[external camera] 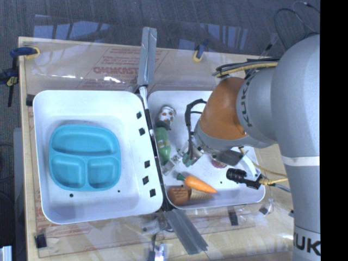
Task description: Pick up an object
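**A:** Start at the near edge. What lies closest?

**B:** In the right bin (pixel 255 196), against its near wall, a carrot (pixel 199 184): smooth, orange, tapered, with a green stub at its left end. It looks like moulded plastic. Just below it sits a brown, rounded piece (pixel 178 194), ribbed like a cone or pastry; I cannot say which.

**A:** And the left bin?

**B:** The left bin (pixel 43 145) is a shallow white tray with rounded corners and a matte surface. On its floor lies a turquoise plate (pixel 84 156), a soft-cornered rectangle split into three compartments, one long and two small.

**A:** Farther in?

**B:** Along the right bin's left wall stands a small doll-like figure (pixel 163 135): dark green body, pale round head at the far end. Beside its lower part, the gripper (pixel 185 157) hangs low over the bin floor, near the carrot's green end.

**A:** Spread or pressed together?

**B:** I cannot tell; the wrist hides most of it and the rest is small metal clutter. Nothing shows itself pinched there.

**A:** The arm itself?

**B:** Smooth grey cylinders from the right, with a glossy orange band (pixel 223 113) bulging above the wrist and black cable looping beside it.

**A:** Beyond the bins?

**B:** A clear sheet over a pale bench (pixel 81 58), then dark ribbed carpet (pixel 81 4).
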You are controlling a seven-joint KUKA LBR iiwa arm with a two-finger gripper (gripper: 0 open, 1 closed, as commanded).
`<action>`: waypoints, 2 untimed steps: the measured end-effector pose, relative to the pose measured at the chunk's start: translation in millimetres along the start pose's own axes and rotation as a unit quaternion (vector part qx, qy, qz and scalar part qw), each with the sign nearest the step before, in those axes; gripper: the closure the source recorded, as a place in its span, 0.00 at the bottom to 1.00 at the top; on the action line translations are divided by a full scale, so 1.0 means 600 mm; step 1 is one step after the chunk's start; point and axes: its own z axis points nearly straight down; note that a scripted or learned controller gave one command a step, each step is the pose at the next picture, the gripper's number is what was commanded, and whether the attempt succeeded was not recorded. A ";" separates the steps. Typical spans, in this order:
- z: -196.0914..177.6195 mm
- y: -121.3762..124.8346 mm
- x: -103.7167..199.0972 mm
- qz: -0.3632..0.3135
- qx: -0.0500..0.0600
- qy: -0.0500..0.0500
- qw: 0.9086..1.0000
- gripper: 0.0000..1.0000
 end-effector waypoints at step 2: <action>0.000 0.188 -0.107 0.066 -0.005 0.005 0.998 1.00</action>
